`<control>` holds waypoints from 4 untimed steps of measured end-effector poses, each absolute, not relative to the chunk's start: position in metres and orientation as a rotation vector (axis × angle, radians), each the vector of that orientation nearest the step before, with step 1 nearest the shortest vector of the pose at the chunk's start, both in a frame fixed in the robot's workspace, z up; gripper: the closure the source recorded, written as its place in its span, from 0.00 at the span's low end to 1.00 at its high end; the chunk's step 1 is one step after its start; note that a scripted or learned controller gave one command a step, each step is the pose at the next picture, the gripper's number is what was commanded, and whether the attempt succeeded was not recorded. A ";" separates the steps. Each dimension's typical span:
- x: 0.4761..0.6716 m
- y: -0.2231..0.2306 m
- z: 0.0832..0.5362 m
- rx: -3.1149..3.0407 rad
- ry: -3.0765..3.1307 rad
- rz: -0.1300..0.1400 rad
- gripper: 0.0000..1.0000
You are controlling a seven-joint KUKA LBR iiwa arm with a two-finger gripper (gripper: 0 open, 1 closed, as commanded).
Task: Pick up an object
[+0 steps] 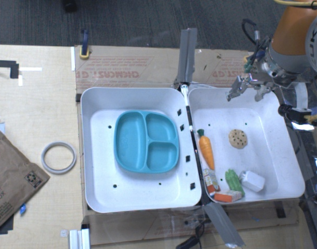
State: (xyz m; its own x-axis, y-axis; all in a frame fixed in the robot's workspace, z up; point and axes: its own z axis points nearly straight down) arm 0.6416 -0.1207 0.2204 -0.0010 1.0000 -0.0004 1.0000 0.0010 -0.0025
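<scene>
Up near the far right corner of the table, the claw [247,89] hangs over the far edge of the right bin [272,191]. Its two thin fingers [235,92] stand apart, and nothing is between them. Behind it is the grey arm with its orange band [298,22].

Down in the right bin lie the small things. One round cookie [238,138] with dark dots sits near the middle of the bin, all alone. One orange carrot [206,150] with a green top lies along the bin's left wall. Near the bin's front edge, some green toy food [233,182] lies close beside a white block [253,180]. Just left of them, in the front left corner, sit a small packet [210,180] and a red and orange piece [224,196]. None of these things touch the claw; they are all well apart from it.

On the left side, the left bin [96,154] holds a blue plate [146,141] with three parts in it. It lies flat in the middle of that bin.

Out on the table, left of the bins, lies a grey ring [58,156]. Close by, a brown cardboard box [11,180] sits at the table's left edge.
</scene>
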 end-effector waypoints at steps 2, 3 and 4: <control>0.598 -0.127 0.092 -2.181 -2.262 0.001 0.00; 0.484 -0.115 0.090 -2.347 -2.083 0.004 0.00; 0.484 -0.115 0.099 -2.352 -2.077 0.003 1.00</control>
State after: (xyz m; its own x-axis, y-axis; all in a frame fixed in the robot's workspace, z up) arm 0.4840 -0.1153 0.0993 0.1235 0.9923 0.0008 0.9923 -0.1235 -0.0041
